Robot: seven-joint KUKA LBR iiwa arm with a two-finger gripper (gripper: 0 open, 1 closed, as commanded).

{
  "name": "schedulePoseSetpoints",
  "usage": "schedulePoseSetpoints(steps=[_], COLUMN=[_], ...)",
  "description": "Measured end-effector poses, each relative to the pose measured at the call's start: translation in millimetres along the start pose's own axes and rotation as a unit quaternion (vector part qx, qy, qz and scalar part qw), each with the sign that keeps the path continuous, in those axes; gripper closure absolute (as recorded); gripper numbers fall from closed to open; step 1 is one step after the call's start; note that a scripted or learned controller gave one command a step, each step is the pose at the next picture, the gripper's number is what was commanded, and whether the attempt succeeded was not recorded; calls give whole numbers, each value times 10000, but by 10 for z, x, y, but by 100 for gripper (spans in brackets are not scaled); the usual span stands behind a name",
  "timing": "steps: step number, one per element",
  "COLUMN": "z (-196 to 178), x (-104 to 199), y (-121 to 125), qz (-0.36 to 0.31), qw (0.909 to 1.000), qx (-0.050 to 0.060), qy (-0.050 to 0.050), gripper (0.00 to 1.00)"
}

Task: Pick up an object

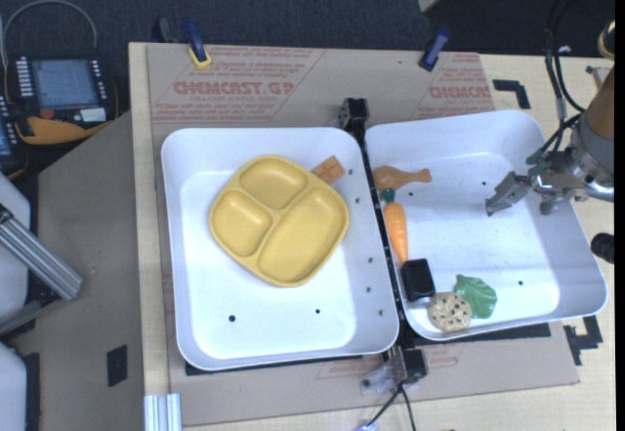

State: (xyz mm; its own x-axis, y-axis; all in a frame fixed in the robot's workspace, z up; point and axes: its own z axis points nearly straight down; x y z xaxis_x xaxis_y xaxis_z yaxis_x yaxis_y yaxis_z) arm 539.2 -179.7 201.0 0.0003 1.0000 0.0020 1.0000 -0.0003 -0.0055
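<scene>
Scene: two shallow white bins sit side by side on a cardboard-topped bench; the right bin [547, 141] serves as the landmark here.
Arm: the KUKA wrist reaches in over the right bin's far right side, with the gripper [522, 194] hanging above bare white floor.
Gripper: fingers spread apart, nothing between them.
Candidates: a toy carrot [395, 232] lies along the right bin's left wall; a toy chicken drumstick [400, 177] sits just above it in the view; a small black block [418, 279], a cookie [449, 312] and a green leafy piece [478, 294] cluster in the right bin's lower left corner.
Left of the right bin: a yellow divided plate [279, 220] fills the neighbouring bin, with a small brown block [328, 168] at its upper edge.
Risk: every object lies well apart from the gripper, so closing here would likely catch nothing.
Risk: the carrot and drumstick hug the wall, so a finger could strike the rim or push them aside.
Risk: the corner pieces nearly touch, so a grasp might nudge a neighbour or pinch two at once.
</scene>
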Motion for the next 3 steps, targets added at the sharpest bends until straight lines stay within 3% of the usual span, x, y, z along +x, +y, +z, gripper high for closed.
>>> schedulePoseSetpoints(steps=[2, 3], z=[1013, 865], x=[-93, -112], y=[-3, 19], qz=[1, 1], qw=[10000, 10000], qx=[-17, -73], qy=[-4, -43], gripper=[0, 100])
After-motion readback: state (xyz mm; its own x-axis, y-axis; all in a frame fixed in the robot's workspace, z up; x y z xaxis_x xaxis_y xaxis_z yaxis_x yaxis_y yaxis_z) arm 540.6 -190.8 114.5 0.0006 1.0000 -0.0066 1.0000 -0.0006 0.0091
